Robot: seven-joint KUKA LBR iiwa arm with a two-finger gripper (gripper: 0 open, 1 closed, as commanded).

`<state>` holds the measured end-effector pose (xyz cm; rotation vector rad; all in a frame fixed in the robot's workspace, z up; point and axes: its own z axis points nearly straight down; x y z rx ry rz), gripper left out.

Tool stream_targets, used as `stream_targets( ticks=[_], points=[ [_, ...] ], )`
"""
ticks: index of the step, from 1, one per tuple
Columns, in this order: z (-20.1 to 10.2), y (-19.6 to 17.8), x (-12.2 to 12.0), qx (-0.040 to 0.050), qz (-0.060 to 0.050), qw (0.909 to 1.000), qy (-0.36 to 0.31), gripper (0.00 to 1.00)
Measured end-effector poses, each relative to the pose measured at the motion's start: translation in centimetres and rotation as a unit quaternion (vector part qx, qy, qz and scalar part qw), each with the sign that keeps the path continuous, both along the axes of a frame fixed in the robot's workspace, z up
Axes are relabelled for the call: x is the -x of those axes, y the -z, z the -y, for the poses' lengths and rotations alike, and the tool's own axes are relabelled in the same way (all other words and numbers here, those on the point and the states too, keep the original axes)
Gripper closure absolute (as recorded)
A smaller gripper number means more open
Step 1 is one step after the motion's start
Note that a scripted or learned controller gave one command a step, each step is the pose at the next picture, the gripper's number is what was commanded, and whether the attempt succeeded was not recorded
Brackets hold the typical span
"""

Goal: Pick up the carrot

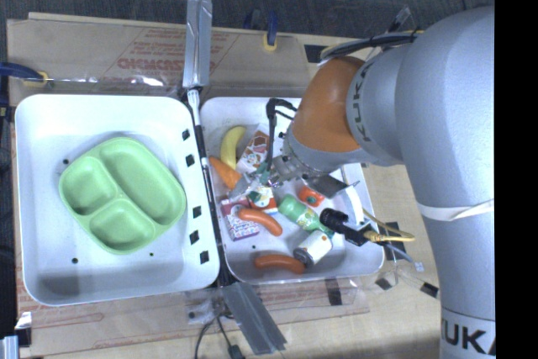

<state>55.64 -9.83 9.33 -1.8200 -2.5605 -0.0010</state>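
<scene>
One camera view, slanted down on a counter [101, 46] bearing two shallow white bins side by side.

Left bin [34, 181]: holding a green three-compartment plate [122, 193], set well apart from the task's thing.

Right bin [357, 265]: crowded with small items. Carrot [224, 172] lying near the bin's left wall, just below a banana [232, 144] and apparently touching its lower tip. Long axis running on a slant from upper left to lower right; which end is the narrow tip, too small to tell. Lower right end close against a printed packet [239, 219] and other clutter. Further right and below: a red sausage [259, 220], a green bottle [303, 213] with a dark cap, a white can [313, 248], and a second sausage [280, 262] near the front wall.

Arm [403, 113], grey with an orange band, reaching in from the right and bent low over the middle of the right bin. Tool [271, 172] just right of the carrot, among the packets. Width of the tool: cannot tell, hidden under the wrist and lost in the clutter.

Progress, as a judgement: early. Carrot resting in the bin, nothing seen clasping it. Left to do: centring across the carrot's long axis, closing, lifting clear.
</scene>
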Motion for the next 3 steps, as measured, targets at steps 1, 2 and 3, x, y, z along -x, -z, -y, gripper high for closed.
stream_targets(
  ticks=[1,2,3],
  points=[
    [0.1,-0.9,-0.2,0.0008,0.002,1.0,-0.002,1.0],
    [0.2,-14.0,-5.6,0.0009,-0.002,0.9988,0.049,1.0],
    [-10.3,-14.4,-8.7,0.0012,-0.003,0.9983,0.058,1.0]
  ],
)
